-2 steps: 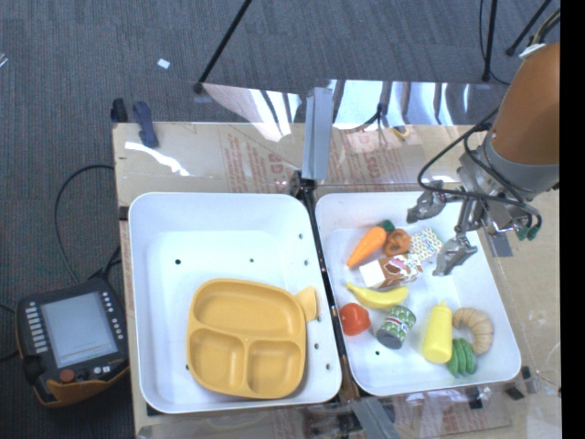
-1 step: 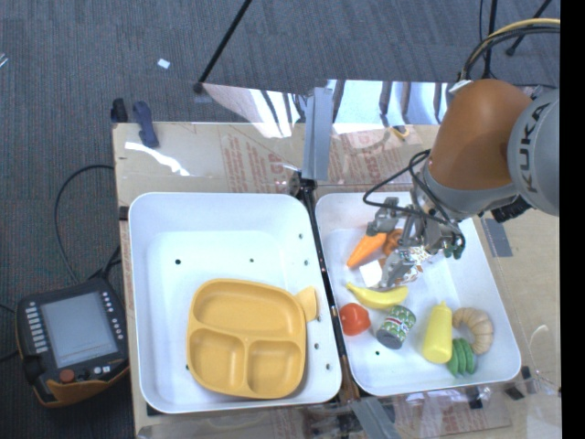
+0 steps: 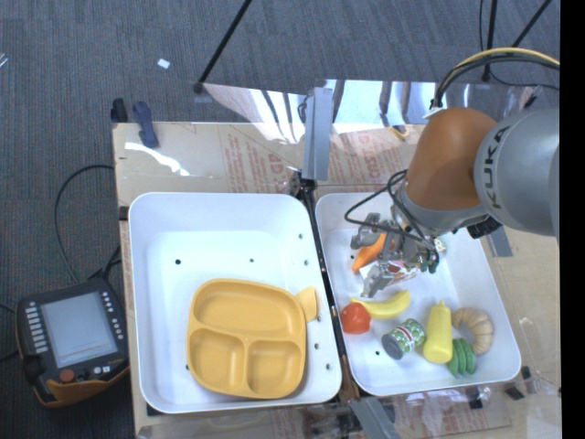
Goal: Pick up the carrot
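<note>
Where jaws [image 3: 388, 262] overlap carrot [image 3: 368, 250], orange tip half-hidden, grip unclear.

I see the arm [image 3: 512, 167] reaching in, orange band directly above the tool [image 3: 391, 256], wrist bent downward, tool pointing low at the surface.

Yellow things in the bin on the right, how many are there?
2. The curved yellow toy banana lies near the bin's middle, and the yellow squeeze bottle stands nearer the front. The grey arm may hide others.
</note>
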Available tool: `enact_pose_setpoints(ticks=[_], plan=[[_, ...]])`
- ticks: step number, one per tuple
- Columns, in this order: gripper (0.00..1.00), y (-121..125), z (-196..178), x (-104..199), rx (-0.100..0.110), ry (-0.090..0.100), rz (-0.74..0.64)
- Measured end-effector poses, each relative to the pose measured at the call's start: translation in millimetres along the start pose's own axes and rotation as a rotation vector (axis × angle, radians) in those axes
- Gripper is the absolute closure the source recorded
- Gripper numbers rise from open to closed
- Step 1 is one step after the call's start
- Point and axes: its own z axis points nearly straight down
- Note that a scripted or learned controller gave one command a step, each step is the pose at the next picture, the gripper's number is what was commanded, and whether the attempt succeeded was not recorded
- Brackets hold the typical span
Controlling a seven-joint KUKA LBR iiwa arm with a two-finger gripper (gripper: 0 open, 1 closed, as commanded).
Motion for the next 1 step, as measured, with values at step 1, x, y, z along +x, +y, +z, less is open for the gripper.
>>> enact_pose_setpoints(ticks=[1], plan=[[1.0,2.5,-15.3,-3.7,0.0,-0.012,-0.006]])
